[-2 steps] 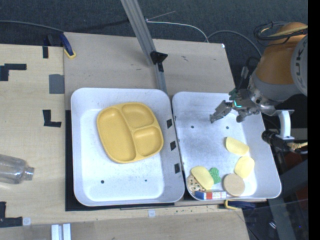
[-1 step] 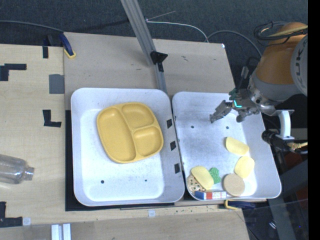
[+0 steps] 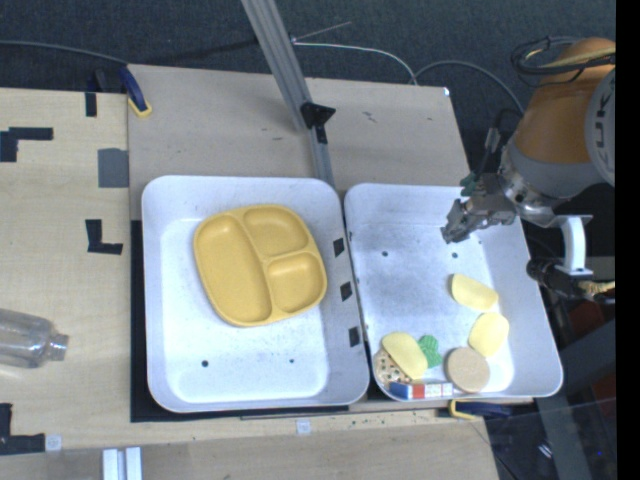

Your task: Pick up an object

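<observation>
The gripper (image 3: 458,230) hovers over the right bin (image 3: 400,268), finger state indeterminate. Nearest object: a pale yellow, oblong, smooth piece (image 3: 474,292) lying flat.

Yellow divided plate (image 3: 260,264); white bins (image 3: 170,368); green piece (image 3: 429,348); tan disc (image 3: 467,369).

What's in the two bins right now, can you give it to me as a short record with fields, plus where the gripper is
left bin: yellow divided tray
right bin: yellow pieces; green piece; tan round piece
clustering: items sit in the right bin's near right corner
gripper: over the right bin's far right part, above the items, nothing seen held
outside bins: clear bottle at the bench's left edge
</observation>
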Robot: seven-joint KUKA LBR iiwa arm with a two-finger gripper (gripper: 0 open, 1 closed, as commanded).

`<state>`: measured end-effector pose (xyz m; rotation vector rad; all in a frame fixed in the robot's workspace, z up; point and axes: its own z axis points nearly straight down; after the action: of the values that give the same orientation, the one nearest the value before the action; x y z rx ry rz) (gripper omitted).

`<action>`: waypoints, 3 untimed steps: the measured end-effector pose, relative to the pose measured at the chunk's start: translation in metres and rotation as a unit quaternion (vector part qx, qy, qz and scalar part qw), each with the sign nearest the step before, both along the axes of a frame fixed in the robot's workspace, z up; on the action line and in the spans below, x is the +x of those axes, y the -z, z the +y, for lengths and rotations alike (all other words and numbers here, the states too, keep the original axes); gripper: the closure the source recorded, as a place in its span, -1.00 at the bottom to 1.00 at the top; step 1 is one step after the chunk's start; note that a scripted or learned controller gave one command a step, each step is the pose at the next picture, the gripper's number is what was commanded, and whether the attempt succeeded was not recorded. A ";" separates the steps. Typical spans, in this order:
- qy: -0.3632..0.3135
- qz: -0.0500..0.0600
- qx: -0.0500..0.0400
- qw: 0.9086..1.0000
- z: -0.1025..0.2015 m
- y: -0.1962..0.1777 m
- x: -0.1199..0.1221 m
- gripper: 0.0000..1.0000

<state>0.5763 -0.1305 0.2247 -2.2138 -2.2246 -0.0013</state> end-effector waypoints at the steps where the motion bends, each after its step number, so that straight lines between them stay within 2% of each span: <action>1: 0.002 0.005 0.000 1.000 0.030 0.098 -0.043 1.00; 2: -0.001 -0.004 -0.001 1.000 0.074 0.031 -0.001 1.00; 3: 0.001 -0.001 0.000 1.000 0.099 -0.007 -0.041 1.00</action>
<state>0.5357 -0.0318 0.2314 -2.2162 -2.2243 -0.0018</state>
